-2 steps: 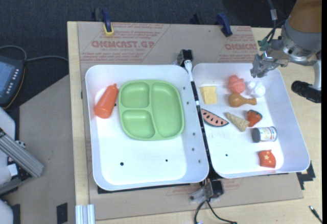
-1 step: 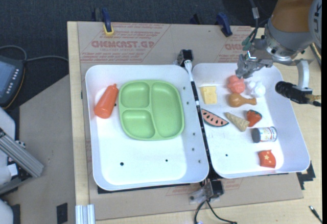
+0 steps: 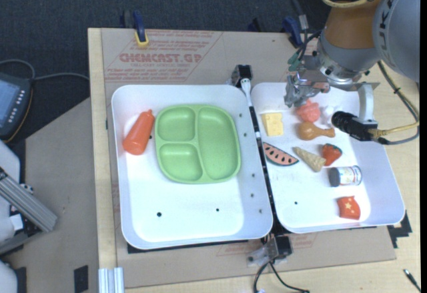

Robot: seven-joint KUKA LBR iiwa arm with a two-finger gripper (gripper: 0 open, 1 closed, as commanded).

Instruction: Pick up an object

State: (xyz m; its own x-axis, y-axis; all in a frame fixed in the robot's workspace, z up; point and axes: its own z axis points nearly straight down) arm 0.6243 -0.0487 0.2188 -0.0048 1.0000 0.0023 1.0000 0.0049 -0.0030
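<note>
My gripper [image 3: 297, 97] hangs over the far end of the right bin [image 3: 380, 185], pointing down. Just to its right and below lies a pink lumpy toy [image 3: 309, 111], close to the gripper, and nothing shows between the two. A yellow cheese block [image 3: 272, 123] sits a little below and left of the gripper. Further toward the front lie a brown drumstick [image 3: 313, 130], a watermelon slice [image 3: 279, 155], a beige wedge [image 3: 310, 158], a red strawberry-like piece [image 3: 331, 153], a small jar [image 3: 344, 176] and a red chunk [image 3: 348, 206].
The left bin [image 3: 133, 211] bears a green divided plate [image 3: 198, 143] and an orange bottle-shaped toy [image 3: 139, 132] at its left. A black divider rail [image 3: 257, 145] runs between the bins. Bare white floor shows at the front of both bins.
</note>
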